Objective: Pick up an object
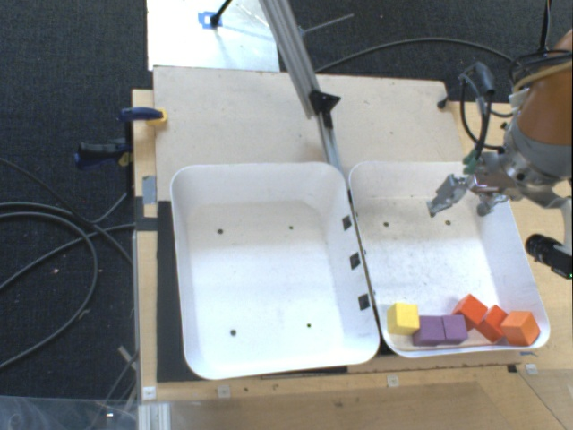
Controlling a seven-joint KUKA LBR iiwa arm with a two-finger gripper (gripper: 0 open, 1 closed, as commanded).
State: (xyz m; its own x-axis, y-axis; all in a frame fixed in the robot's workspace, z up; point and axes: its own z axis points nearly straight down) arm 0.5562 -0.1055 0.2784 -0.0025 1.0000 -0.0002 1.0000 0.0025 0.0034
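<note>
Several small blocks lie along the near edge of the right bin [501,240]: a yellow cube [403,317], a purple block [440,330] and three orange blocks [472,310] [492,322] [520,328] packed close together. My gripper [466,199] hangs over the far right part of that bin, well away from the blocks. Its two fingers stand apart, open, and nothing is between them. The grey arm with its orange band [546,115] comes in from the right edge.
The left bin [179,240] adjoins the right one along a shared wall. A slanted metal pole [295,52] crosses the bench above the divide. Blue clamps [134,115] grip the bench's left edge. Cables lie on the dark floor at left.
</note>
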